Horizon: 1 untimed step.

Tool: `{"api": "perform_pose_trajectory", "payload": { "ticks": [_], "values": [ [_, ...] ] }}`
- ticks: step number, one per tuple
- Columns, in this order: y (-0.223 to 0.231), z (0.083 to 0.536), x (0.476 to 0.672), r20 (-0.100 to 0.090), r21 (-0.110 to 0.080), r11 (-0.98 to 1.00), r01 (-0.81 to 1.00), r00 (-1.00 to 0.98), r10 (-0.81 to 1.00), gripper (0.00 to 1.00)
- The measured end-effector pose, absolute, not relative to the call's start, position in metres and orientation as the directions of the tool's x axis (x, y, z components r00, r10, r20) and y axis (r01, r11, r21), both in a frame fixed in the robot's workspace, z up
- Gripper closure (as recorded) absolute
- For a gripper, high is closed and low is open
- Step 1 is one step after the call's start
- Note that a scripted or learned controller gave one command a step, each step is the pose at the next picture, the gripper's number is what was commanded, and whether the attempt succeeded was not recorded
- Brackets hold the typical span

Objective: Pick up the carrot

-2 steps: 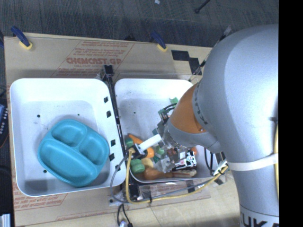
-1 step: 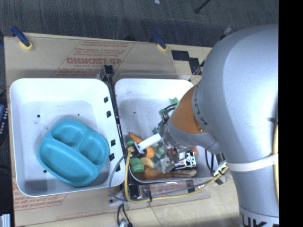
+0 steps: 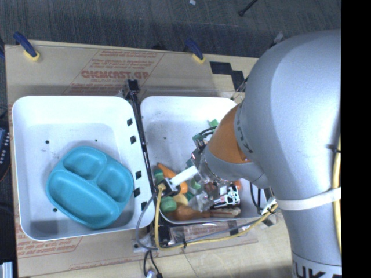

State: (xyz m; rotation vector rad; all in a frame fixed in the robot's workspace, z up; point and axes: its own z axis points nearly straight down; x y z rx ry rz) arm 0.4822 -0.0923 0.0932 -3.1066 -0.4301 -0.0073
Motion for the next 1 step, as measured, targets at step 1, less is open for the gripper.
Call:
{"api": "perform_pose_trajectory", "payload": {
  "ticks": [1],
  "values": [
    [-0.0929,0.0945,0.4814,0.009,0.002,-0.975,0.221,0.975,0.221,0.00]
  ]
}}
